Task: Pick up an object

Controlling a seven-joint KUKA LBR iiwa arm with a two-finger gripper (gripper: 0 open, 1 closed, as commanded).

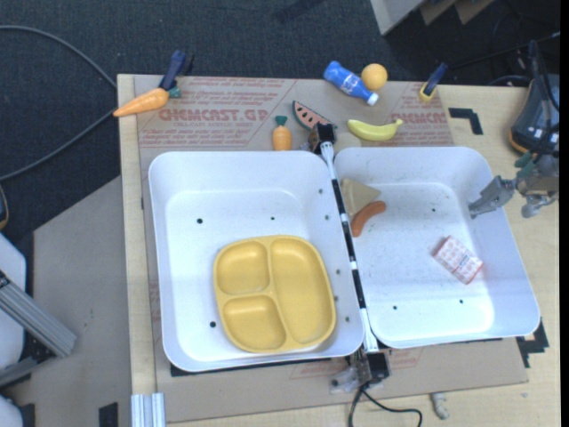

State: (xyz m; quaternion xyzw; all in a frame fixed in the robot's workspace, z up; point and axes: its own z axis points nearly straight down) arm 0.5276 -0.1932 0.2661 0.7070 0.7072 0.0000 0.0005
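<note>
Where the grey arm reaches in from the right edge, its two-finger tool (pixel 508 196) hangs over the right rim of the right shallow white bin (pixel 498 305). One grey finger (pixel 487 198) juts left over the bin's wall and another part sits further right, but the view is too small and blurred to tell how far apart they stand. Nothing shows between them, and the tool touches no object.

Inside that bin, a small pink-and-white patterned packet (pixel 457 259) lies near the right wall, below and left of the tool and apart from it. An orange-brown sausage-shaped toy (pixel 366 216) rests at the bin's left wall, just beside a pale tan wedge (pixel 357 193).

A yellow plastic three-compartment plate (pixel 272 292) lies in the left white bin (pixel 178 238).

On the counter (pixel 133 327) behind the bins lie an orange toy carrot (pixel 142 103), a yellow toy banana (pixel 374 129), a blue bottle (pixel 348 82), an orange ball (pixel 374 76) and a watermelon-slice toy (pixel 308 114).
</note>
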